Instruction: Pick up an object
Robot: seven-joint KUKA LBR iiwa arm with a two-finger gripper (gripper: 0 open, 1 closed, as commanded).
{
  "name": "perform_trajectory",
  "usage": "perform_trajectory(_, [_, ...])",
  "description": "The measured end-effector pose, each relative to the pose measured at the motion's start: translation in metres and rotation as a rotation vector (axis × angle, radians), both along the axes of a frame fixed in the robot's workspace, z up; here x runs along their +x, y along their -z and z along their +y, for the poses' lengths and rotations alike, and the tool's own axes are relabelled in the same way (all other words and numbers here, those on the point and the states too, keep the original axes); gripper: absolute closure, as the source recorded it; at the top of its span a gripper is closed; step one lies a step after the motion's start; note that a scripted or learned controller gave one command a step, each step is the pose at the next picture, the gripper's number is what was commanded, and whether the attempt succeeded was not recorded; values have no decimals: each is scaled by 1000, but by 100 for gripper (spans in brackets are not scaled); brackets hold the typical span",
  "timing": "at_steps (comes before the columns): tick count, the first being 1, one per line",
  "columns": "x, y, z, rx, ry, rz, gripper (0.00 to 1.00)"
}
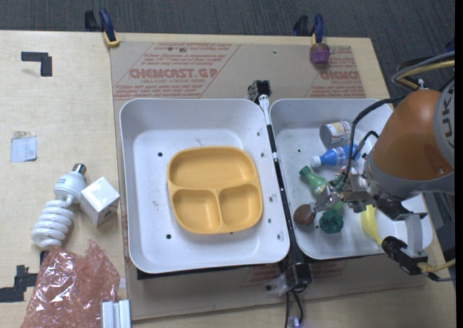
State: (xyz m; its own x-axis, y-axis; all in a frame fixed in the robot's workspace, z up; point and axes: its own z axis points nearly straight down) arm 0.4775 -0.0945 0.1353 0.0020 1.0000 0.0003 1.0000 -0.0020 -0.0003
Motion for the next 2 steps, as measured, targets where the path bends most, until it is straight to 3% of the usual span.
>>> perform_trajectory(1, [0,43,2,0,0,0,0])
perform_trajectory(2, [1,33,2,0,2,-3,100])
